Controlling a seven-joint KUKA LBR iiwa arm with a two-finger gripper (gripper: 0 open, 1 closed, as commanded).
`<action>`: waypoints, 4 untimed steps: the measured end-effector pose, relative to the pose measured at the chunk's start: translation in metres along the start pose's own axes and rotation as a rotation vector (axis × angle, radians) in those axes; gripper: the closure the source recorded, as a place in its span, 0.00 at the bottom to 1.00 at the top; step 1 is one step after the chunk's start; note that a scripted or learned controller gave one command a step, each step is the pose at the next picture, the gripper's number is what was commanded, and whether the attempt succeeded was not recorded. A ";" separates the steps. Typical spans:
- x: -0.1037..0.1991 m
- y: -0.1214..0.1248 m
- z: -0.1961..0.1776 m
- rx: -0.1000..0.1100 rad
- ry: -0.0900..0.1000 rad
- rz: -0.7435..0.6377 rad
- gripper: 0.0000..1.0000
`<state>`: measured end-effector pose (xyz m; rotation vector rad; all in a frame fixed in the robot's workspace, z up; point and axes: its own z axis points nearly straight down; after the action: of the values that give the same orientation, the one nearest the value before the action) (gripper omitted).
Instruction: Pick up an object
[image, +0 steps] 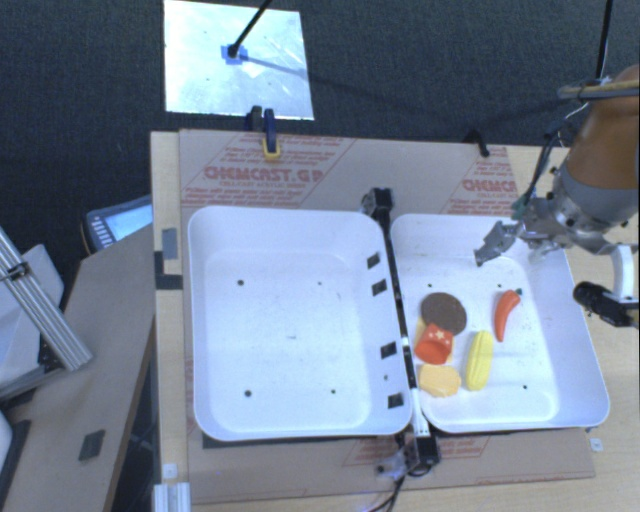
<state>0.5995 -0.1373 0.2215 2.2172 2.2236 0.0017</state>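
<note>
The right bin (570, 350) holds several toy foods. A brown disc (443, 311) lies near its middle, with a red-orange piece (434, 344) and a yellow lump (439, 380) just below it. Beside them lies a yellow corn cob (479, 360). A red chili pepper (506, 312) with a green stem rests to the right of the disc. My gripper (520, 243) hangs over the bin's far part, above and behind the chili. It is open, with nothing between its fingers (493, 243).
The left bin (290, 320) adjoins the right one along a seam with black clips (385, 290). A yellow clamp (270, 135) grips the board's far edge. A tablet (115, 225) and an aluminium rail (40, 310) sit off to the left.
</note>
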 end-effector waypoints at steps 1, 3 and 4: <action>0.016 -0.009 0.118 0.010 0.003 0.001 0.00; 0.050 0.023 0.137 0.004 0.001 -0.004 0.00; 0.042 0.072 0.136 -0.006 -0.001 -0.004 0.00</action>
<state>0.6714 -0.0954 0.0859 2.2100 2.2242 0.0069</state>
